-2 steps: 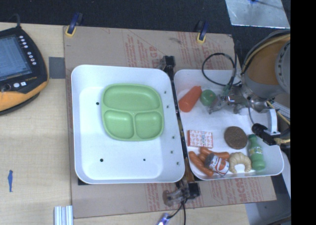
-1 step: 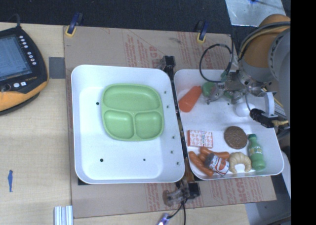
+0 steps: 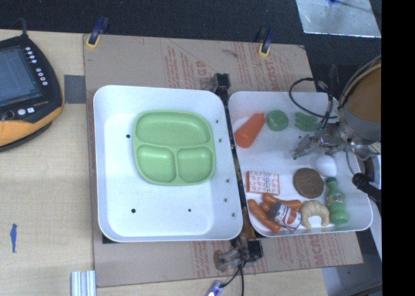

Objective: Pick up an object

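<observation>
1. White egg (image 3: 323, 162) is located in the right bin (image 3: 259, 101), just beside the end effector (image 3: 310, 147).
2. End effector finger state cannot be told.
3. Slippage is risked: the egg is round, and neighbouring bottle (image 3: 335, 202) crowds it.

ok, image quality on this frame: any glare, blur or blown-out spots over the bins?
Camera view: bright, even light; the left white bin nearly blows out around the green divided plate; the white egg-shaped object loses its edge against the right white bin; the gripper looks soft, fine detail unclear.
</observation>
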Robot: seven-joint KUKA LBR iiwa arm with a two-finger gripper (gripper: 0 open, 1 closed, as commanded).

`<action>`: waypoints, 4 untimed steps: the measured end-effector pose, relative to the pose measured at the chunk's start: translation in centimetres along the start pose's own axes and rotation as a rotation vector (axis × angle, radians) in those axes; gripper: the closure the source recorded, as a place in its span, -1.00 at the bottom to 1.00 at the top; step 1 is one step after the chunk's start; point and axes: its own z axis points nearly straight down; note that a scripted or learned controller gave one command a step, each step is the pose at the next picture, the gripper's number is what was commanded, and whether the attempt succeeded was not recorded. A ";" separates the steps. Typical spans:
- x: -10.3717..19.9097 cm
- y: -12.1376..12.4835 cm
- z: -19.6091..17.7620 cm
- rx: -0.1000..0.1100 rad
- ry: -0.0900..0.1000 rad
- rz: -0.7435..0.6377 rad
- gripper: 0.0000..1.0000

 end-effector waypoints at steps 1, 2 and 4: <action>0.1 6.8 -0.1 -0.002 0.001 0.001 -1.00; 5.6 -0.3 0.0 0.000 0.001 -0.001 -1.00; 0.0 8.1 -1.1 0.002 0.001 -0.005 1.00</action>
